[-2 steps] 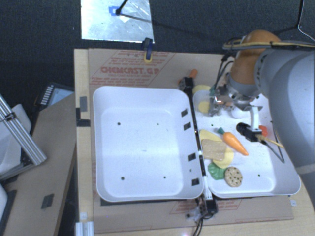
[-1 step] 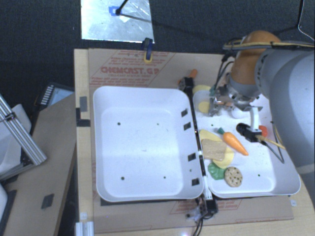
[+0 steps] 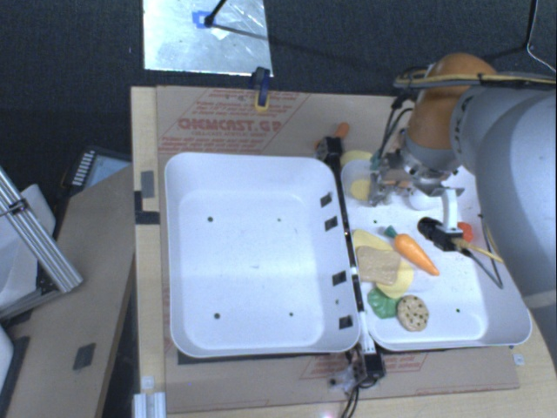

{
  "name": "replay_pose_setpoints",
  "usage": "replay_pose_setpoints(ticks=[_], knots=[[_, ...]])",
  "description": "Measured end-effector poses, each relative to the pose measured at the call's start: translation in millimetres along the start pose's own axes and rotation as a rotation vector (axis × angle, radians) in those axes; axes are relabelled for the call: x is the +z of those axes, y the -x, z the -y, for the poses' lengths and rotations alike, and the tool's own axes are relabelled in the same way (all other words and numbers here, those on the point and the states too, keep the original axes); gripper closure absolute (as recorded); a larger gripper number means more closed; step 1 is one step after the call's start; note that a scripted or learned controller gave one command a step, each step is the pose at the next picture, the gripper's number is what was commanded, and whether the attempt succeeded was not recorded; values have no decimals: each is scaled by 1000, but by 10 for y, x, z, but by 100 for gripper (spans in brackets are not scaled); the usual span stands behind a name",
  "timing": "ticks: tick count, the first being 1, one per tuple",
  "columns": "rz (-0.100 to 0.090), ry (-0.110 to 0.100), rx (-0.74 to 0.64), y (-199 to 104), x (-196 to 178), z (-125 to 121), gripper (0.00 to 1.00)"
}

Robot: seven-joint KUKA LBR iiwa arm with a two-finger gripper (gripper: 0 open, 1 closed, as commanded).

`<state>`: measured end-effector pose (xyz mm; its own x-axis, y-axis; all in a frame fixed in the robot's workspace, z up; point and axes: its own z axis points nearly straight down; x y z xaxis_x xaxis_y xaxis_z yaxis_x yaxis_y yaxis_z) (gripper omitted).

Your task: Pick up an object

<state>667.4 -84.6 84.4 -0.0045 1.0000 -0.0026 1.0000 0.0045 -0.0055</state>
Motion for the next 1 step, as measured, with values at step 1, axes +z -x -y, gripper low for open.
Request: replay_pose_setpoints(ticks=[1], knots=[[-2,1,3,31,0,-3,100]])
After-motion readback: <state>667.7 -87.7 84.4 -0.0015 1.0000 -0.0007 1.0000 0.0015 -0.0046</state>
